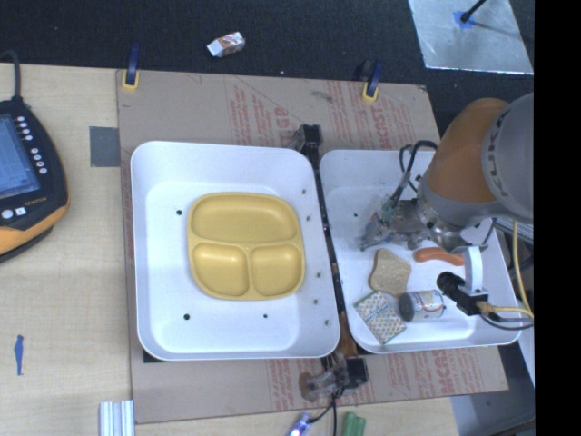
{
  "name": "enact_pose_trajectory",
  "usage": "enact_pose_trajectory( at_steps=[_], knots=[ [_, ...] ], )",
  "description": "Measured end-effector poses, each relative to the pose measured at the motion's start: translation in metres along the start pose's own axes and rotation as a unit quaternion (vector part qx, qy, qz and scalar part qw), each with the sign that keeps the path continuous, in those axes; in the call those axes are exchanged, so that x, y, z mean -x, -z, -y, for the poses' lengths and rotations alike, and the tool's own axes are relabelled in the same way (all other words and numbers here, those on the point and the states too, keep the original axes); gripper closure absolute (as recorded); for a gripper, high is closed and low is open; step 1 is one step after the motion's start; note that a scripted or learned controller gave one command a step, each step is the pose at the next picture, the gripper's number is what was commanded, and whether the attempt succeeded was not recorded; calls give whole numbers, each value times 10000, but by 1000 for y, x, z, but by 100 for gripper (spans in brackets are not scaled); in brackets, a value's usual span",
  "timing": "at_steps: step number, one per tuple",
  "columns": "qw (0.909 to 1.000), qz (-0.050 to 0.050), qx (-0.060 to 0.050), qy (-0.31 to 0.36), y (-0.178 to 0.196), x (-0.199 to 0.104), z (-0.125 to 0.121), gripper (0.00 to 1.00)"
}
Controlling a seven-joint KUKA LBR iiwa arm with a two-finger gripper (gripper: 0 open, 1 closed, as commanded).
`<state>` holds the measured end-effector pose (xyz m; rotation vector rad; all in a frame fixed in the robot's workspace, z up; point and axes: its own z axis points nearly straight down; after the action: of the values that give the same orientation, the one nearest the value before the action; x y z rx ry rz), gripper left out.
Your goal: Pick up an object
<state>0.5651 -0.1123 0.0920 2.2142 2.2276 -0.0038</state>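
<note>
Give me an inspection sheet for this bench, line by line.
Surface: cardboard sheet on a wooden bench, two white bins side by side.
Job's things: right bin holds a tan sponge, small can, patterned pad, orange piece.
Clutter: yellow tray in the left bin.
Grippers: gripper low in the right bin; jaws unclear.
Cables: black cable by the arm.
Surroundings: pendant at left, wrapper on the dark floor.
</note>
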Motion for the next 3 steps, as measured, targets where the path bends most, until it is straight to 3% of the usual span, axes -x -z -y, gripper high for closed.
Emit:
enact_pose_trajectory(
  at_steps=[1,2,3],
  knots=[
    [10000,-6,-18,1,-1,-1,19,0],
    [10000,-2,-6,1,0,-3,15,0],
    [10000,3,-10,8,10,-2,15,100]
  ],
)
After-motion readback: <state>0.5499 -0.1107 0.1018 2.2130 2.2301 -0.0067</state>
